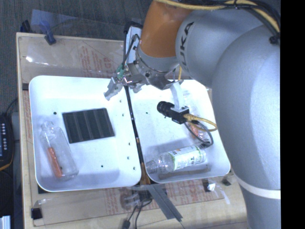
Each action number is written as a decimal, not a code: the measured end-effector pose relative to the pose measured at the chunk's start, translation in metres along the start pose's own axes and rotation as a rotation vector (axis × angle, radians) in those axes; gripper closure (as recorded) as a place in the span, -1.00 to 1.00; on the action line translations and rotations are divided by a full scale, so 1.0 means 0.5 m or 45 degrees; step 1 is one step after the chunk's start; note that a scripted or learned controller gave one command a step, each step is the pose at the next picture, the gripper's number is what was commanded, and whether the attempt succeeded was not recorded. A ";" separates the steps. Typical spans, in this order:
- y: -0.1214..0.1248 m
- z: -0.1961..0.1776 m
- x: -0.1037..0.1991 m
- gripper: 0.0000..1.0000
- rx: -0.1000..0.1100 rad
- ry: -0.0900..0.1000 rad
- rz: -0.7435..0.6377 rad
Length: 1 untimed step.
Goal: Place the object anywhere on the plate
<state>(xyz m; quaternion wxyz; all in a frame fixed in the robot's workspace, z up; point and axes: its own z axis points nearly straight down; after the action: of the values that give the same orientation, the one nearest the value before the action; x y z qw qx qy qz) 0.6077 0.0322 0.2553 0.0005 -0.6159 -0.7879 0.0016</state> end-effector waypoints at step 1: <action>0.099 0.133 -0.002 -1.00 0.004 0.001 0.219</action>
<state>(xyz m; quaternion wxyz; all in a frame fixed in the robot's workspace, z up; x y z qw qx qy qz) 0.6558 0.0428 0.1886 0.0016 -0.6813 -0.7320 0.0028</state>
